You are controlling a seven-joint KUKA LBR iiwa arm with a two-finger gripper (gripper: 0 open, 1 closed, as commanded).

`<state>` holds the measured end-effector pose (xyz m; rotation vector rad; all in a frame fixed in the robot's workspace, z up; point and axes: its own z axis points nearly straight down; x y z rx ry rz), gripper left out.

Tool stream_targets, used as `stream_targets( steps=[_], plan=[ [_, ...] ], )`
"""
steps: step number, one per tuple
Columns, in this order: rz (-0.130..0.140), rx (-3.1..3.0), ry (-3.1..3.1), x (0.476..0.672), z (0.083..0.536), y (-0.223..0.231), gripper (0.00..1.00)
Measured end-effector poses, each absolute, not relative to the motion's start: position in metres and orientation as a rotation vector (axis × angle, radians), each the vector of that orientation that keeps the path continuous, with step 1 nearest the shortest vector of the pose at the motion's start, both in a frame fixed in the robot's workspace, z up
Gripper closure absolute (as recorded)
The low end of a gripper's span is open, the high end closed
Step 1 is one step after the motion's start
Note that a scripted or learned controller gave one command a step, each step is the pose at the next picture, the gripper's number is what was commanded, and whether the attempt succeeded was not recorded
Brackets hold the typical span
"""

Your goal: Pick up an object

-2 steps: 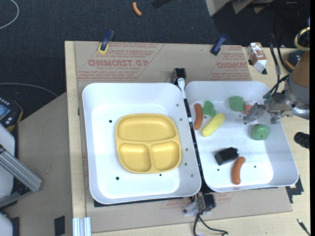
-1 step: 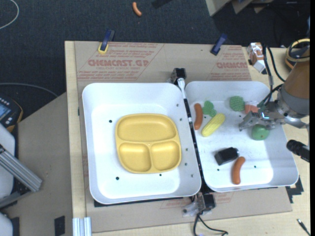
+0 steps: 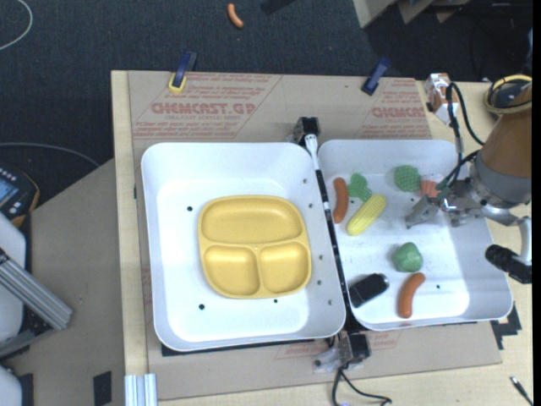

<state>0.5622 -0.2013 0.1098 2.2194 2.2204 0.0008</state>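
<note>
The right bin [image 3: 473, 299] holds several toy foods. An orange sausage [image 3: 340, 200] lies next to a yellow corn cob [image 3: 366, 214] and a small green piece [image 3: 359, 184]. A green lump [image 3: 407, 177] sits at the back, and a small orange-red bit [image 3: 428, 189] lies right of it. Another green lump [image 3: 407, 256], a black object [image 3: 368, 288] and a second sausage [image 3: 410, 294] lie nearer the front. My gripper [image 3: 427, 211] hangs low in the bin's right half, just below the orange-red bit and right of the corn. Nothing is visibly held.
The left bin [image 3: 169, 294] holds a yellow three-compartment plate [image 3: 254, 245]. The arm [image 3: 507, 155] with its orange band covers the right bin's far right side. Cables run along the bench's right edge. Blue clamps [image 3: 181, 70] stand at the back.
</note>
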Motion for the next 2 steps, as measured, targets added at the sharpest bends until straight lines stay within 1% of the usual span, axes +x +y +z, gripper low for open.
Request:
stream_targets(
  steps=[1, 2],
  plan=[
    [0.002, 2.219, 2.217, 0.563, 0.119, -0.202, 1.0],
    [0.006, 2.214, 2.217, 0.567, 0.183, -0.198, 1.0]
  ],
)
